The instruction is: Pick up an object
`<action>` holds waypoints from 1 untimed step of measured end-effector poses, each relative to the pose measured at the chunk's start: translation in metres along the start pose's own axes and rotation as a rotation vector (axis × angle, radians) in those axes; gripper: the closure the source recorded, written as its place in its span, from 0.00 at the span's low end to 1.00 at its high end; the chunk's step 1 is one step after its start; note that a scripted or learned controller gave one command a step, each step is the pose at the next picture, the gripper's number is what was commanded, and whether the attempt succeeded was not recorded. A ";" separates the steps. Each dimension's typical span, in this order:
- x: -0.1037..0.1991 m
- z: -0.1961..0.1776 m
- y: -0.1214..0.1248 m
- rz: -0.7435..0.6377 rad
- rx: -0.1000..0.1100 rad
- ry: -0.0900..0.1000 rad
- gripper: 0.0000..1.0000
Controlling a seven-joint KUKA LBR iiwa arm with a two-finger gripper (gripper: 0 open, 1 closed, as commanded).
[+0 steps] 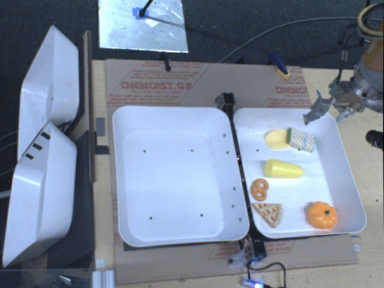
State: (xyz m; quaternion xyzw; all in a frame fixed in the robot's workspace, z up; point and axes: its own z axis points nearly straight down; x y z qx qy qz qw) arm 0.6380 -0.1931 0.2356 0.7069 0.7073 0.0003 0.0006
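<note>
The gripper [329, 108] hovers at the right bin's [351, 179] far corner — jaws spread, pinching nothing — near the checkered block [301, 140].

A robotics lab: white bins [174, 116] on a cardboard-covered bench [198, 80], loose cables [270, 38]

Two spare white tubs [45, 143] stacked at the far left beside the desk [180, 80]. A silver foil sheet [142, 15] above, a blue-yellow clamp [279, 65] on the cardboard edge.
</note>
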 end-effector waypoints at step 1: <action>0.010 0.147 0.007 -0.001 0.001 0.000 0.00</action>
